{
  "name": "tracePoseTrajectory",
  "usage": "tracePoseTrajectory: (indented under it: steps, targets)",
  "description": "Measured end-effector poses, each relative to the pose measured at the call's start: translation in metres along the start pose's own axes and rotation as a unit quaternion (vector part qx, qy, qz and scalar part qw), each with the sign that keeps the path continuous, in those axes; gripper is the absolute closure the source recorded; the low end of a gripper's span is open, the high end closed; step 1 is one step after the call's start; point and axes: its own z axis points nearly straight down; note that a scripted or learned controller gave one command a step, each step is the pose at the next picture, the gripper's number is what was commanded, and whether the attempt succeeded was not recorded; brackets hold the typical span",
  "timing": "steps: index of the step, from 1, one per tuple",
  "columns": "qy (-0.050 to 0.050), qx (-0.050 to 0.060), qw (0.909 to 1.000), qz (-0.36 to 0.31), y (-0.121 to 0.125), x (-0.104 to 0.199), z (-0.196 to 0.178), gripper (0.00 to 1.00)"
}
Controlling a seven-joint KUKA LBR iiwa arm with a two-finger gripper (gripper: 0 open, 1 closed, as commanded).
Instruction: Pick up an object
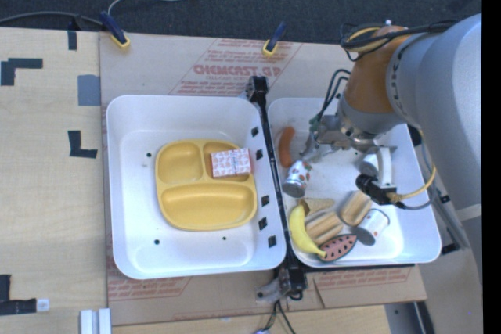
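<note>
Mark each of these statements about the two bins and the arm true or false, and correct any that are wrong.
1. The yellow divided plate lies in the left bin. True.
2. A small patterned packet sits on the plate. True.
3. The banana lies in the left bin. False: it is in the right bin, near its front left corner.
4. The tool is over the yellow plate. False: it is over the right bin, near a small silver can.
5. The banana lies alone, well apart from other items. False: it sits against a cluster of food items in the front of the right bin.
</note>
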Motion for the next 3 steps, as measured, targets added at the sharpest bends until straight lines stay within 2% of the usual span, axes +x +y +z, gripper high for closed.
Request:
tracePoseTrajectory:
  steps: [1,2,3]
  targets:
    - [0.001,0.003,1.0000,0.000,0.050,-0.028,-0.046,1.00]
    - [0.001,0.003,1.0000,0.000,0.050,-0.028,-0.046,0.00]
    - [0.001,0.002,1.0000,0.000,0.056,-0.065,0.010,0.00]
